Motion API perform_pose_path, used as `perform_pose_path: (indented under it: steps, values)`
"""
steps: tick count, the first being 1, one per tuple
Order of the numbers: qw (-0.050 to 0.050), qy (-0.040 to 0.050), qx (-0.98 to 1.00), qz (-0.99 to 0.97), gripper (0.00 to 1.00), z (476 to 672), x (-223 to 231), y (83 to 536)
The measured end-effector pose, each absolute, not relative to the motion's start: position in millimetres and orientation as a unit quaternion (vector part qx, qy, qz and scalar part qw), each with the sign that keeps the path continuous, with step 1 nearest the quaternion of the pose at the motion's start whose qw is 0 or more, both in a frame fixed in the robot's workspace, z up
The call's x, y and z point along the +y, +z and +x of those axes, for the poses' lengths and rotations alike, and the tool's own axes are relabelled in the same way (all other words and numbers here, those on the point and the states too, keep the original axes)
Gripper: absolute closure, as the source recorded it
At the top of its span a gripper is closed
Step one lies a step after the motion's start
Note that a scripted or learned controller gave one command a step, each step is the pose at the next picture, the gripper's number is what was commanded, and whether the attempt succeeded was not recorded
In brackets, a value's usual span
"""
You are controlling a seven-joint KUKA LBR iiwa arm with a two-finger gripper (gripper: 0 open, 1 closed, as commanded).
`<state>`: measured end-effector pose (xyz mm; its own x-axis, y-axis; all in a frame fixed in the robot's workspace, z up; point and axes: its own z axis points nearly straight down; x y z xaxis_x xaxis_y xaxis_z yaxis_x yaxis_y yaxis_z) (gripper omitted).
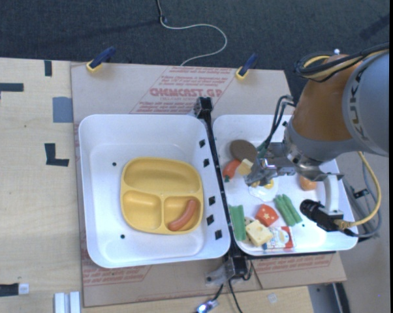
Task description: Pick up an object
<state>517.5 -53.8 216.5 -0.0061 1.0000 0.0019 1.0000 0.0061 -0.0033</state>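
- The bench (27,194) has two white bins, so things can go from one to the other
- The left bin (95,175) has one yellow tray (158,189), and one sausage (183,214) lies in it
- The right bin (327,241) has a pile of small toy foods to pick from: two green sticks (287,208), one cheese (257,231), one brown disc (243,150)
- The hand (262,172) is low over the pile, near a white egg (263,189); I cannot tell if it is holding anything

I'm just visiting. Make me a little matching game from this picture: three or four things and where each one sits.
Things:
1. sausage
2. yellow tray
3. cheese wedge
4. claw

Places:
A. near front of the right bin
B. lower right compartment of the tray
C. over the middle of the right bin
D. in the left bin

Pairs: 1-B, 2-D, 3-A, 4-C
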Motion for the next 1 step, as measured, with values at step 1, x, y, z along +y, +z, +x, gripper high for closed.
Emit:
perform_pose_path:
  steps: [1]
  values:
    - [0.001,-0.0001,-0.71,-0.704,1.0,524.9,0.0,228.8]
